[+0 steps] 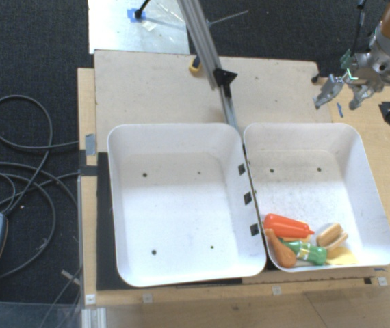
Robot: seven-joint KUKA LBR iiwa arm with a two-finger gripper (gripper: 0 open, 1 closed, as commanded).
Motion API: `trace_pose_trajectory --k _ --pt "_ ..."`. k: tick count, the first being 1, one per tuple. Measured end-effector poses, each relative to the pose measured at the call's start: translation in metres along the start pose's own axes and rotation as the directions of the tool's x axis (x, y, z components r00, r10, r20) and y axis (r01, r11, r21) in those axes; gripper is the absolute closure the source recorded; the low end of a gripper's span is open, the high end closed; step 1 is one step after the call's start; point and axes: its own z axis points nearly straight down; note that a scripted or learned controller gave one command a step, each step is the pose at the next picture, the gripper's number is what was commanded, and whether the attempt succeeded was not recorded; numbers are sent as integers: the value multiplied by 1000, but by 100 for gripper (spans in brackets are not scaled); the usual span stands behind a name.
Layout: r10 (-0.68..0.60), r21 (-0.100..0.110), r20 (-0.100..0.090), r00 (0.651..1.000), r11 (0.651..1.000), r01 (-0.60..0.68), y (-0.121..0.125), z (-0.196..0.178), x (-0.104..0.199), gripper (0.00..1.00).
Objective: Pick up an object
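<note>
Four toys lay clustered in the right bin's [369,176] near corner — orange pepper [288,225], carrot [281,249], green piece [309,253], bread roll [331,235]. Gripper [344,96] hovered beyond that bin's far right corner, over the bench — fingers spread, nothing between them.

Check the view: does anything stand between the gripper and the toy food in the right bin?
Nothing visible does. The gripper hangs above the right bin's far rim; the toy food lies in the near corner, with bare bin floor between them.
</note>
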Motion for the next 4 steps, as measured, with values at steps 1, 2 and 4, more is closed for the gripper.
trace_pose_trajectory --k 1,2,4 --pt "-2 -4 2 1000 1000 2 1 -3 0 0" --pt "1 -1 1 1000 1000 -1 -2 38 -1 0" --pt "2 0 1 1000 1000 -2 -11 130 9 0"
